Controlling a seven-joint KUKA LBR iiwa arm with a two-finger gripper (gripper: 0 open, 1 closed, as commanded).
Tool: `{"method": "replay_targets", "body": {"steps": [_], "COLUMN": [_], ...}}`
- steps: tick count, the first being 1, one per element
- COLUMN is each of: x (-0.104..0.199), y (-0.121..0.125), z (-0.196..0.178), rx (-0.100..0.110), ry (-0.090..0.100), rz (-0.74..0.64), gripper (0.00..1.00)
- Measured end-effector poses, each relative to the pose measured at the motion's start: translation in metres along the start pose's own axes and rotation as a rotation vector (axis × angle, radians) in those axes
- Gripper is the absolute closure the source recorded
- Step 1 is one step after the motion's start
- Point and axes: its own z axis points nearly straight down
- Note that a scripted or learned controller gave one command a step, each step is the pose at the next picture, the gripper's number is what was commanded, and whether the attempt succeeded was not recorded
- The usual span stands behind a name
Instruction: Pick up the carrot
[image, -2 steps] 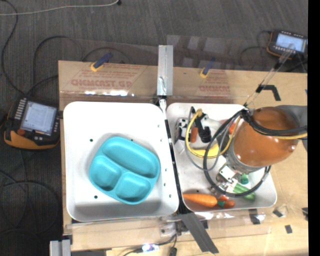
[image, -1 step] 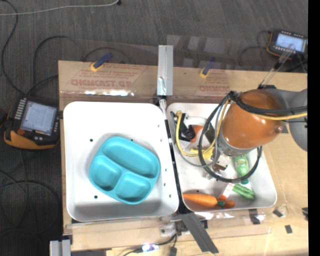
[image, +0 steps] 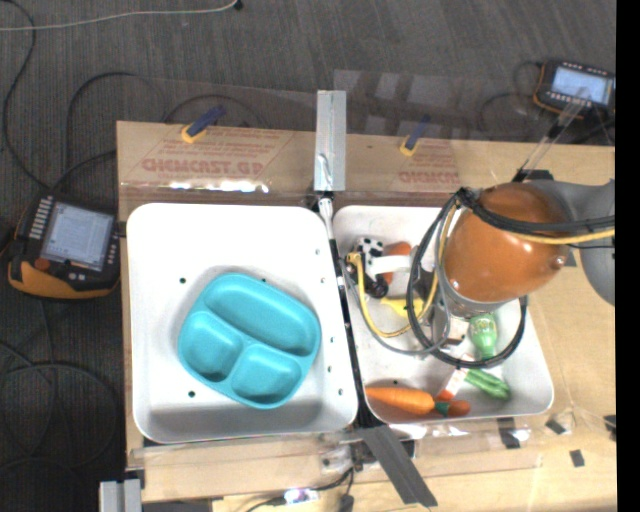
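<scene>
- We see the carrot (image: 400, 400) lying flat on the floor of the right bin (image: 532, 398), lengthwise along that bin's front wall and in the left half of that wall.
- The hand (image: 447, 325) hangs over the middle of the right bin, apart from the carrot and further back in the bin. Nothing of the hand touches the carrot.
- The arm (image: 500, 245) and its looping cables cover most of the hand, so we cannot tell whether it is open or closed.
- The carrot is smooth, plain orange and elongated, with a rounded end toward the bin's front left corner.
- Just beside its other end sits a small orange-and-green piece (image: 455, 406). We cannot tell whether it belongs to the carrot.
- A dark green vegetable (image: 486, 382) lies toward the right bin's front right corner, near the carrot but not touching it.
- A paler green thing (image: 482, 331) lies further back in the right bin, close beside the hand.
- An orange thing (image: 398, 248) shows near the right bin's back left corner, partly hidden.
- To the left of the right bin, touching it wall to wall, stands the left bin (image: 150, 300), which holds a teal divided plate (image: 250, 340).
- Both bins rest on a brown worktop (image: 250, 160).
</scene>
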Motion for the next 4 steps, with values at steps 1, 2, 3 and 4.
{"method": "replay_targets", "body": {"steps": [1, 2, 3, 4], "x": [-0.002, -0.003, -0.021, -0.023], "y": [-0.003, -0.006, 0.002, -0.001], "z": [-0.008, -0.015, -0.001, -0.009], "rx": [0.004, 0.007, 0.012, 0.015], "ry": [-0.006, -0.013, 0.009, 0.002], "rz": [0.003, 0.004, -0.019, -0.018], "gripper": [1.0, 1.0, 1.0, 1.0]}}
